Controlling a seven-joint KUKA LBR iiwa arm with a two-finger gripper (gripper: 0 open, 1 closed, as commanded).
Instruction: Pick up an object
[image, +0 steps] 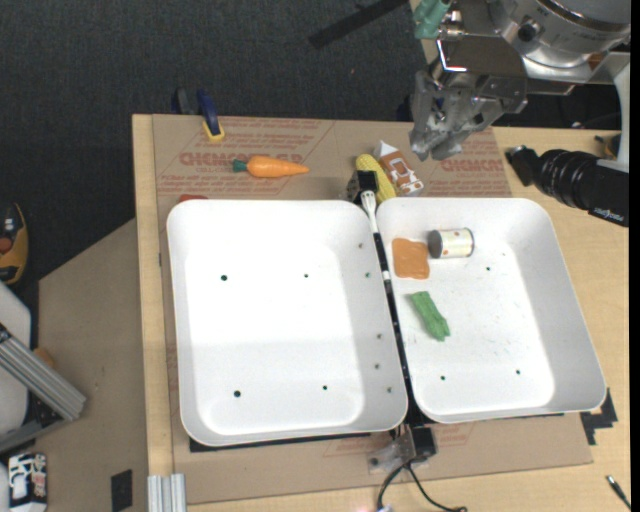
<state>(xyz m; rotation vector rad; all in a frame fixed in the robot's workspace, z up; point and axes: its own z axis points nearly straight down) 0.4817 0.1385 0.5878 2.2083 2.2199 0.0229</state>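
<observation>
From the camera view, my gripper (437, 140) hangs above the bench's far edge, beyond the right bin (540, 370); whether it is clenched or released I cannot tell. In that bin lie an orange block (410, 258), a small cylinder (451, 243) just beside it, and a green piece (430, 314) nearer the middle. The left bin (270, 400) sits alongside, touching. Both rest on a brown cardboard sheet (300, 150), where a toy carrot (270, 168) lies past the left bin. Dark carpet (80, 90) surrounds the bench.

Bright even light, glare on left bin (200, 290) floor (washed out), soft focus
</observation>
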